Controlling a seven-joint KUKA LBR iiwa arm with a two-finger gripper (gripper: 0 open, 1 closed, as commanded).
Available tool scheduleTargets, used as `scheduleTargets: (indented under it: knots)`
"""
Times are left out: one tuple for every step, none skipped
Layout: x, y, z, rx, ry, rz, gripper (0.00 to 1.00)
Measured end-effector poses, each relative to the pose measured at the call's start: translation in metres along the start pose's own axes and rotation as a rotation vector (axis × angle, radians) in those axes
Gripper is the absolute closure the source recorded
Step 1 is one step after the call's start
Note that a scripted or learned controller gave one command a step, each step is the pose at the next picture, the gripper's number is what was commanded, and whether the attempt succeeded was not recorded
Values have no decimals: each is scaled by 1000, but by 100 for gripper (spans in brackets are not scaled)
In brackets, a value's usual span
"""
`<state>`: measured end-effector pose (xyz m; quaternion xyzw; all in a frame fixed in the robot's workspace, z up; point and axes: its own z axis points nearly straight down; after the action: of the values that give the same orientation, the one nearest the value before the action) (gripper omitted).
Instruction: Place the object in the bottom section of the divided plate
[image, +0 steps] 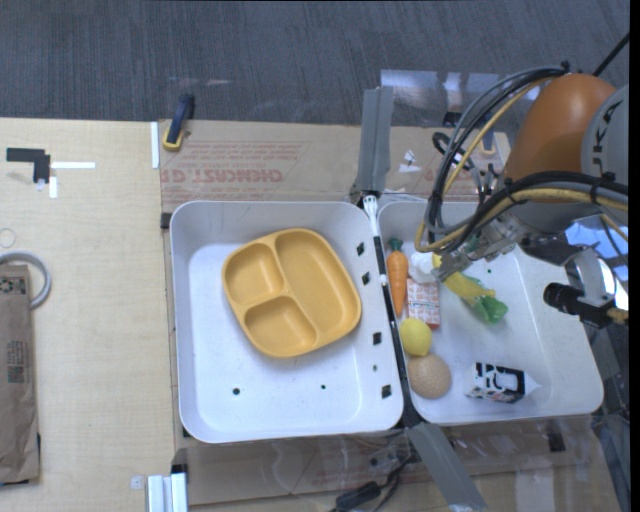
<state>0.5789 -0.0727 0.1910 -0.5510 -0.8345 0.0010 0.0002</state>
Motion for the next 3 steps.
scheduleTargets:
  knots:
    - [81, -10, -41, 1, 0, 222, 100]
    - [127, 46, -42, 2, -2, 502, 100]
    - [184, 81, -17, 4, -3, 791, 100]
